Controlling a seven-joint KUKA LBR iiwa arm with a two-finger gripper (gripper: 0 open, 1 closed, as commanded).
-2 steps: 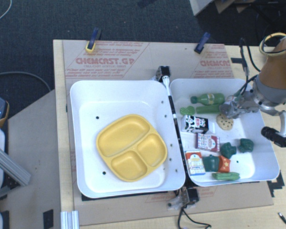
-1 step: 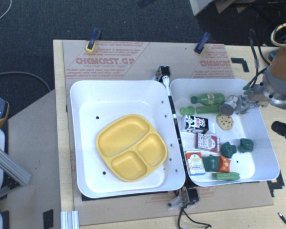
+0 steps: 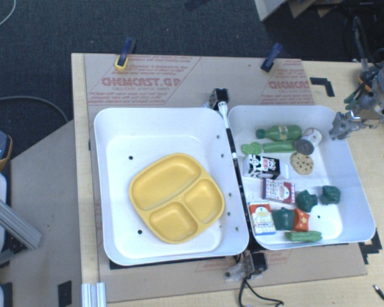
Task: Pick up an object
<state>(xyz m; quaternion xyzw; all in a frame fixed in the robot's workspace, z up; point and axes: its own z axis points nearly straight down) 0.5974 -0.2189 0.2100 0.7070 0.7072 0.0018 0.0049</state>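
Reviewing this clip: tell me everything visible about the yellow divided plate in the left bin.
The yellow divided plate is a rounded-corner tray that looks like matte plastic, moulded with three compartments: one long one along its upper left and two smaller ones on the lower right, split by raised ridges. All three compartments hold nothing. It lies flat and right side up, turned at an angle, on the floor of the left bin, roughly centred. Nothing else touches it.
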